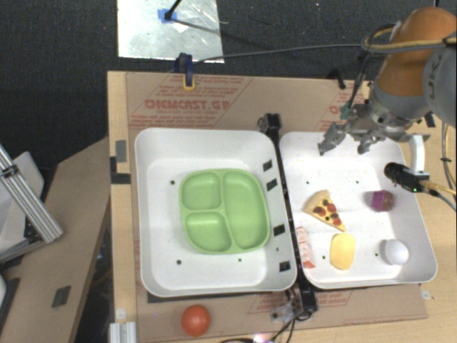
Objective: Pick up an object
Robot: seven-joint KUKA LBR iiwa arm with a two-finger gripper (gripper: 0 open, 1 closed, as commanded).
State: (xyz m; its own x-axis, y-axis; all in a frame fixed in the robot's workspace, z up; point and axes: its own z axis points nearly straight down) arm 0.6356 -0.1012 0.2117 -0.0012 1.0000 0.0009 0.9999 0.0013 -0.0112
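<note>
— Two bins on my tabletop [143, 91]: left bin [153, 191] carries a green tray [223, 211].
— And the arm [418, 45]?
— Bent down over the right bin's [357, 170] far edge; fingers [330, 140] spread apart, grasping nothing.
— Objects?
— Pizza slice [325, 209], yellow piece [343, 251], white ball [393, 251], purple piece [381, 200], all lying nearer.

Beneath me the bench [214, 95] is a tan board printed with faded red lettering. Behind it hangs a dark, speckled backdrop [57, 41] carrying a shiny silver sheet [168, 20]. At my far side sits a lower brown surface [71, 213], with an aluminium rail [25, 199] slanting across it.
</note>
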